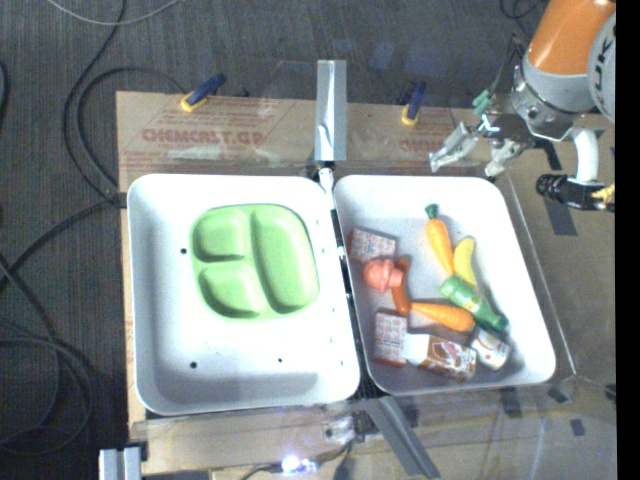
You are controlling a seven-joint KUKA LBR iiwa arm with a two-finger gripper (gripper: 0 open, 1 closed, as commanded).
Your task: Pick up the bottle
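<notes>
Reading faint red print on the cardboard surface [215,133], illegible | pincer [478,154] hovered spread above right bin's [530,268] far rim | green bottle [474,303] lay inside.

Both white bins [160,368] are looking like smooth moulded plastic, faintly glossy where light is pooling along their rims. The green divided tray [256,260] in the left bin is showing a soft satin plastic sheen. Under them the bench [150,133] is showing as matt brown cardboard with faded red print. The upright bar [331,113] between the bins is gleaming like brushed metal. At lower right, the green bottle [473,303] is shining like glossy plastic, as are the orange carrots [438,244] and yellow banana [465,260]. The small cartons [372,243] are looking like printed paper. The floor [60,268] is appearing as rough dark carpet.
</notes>
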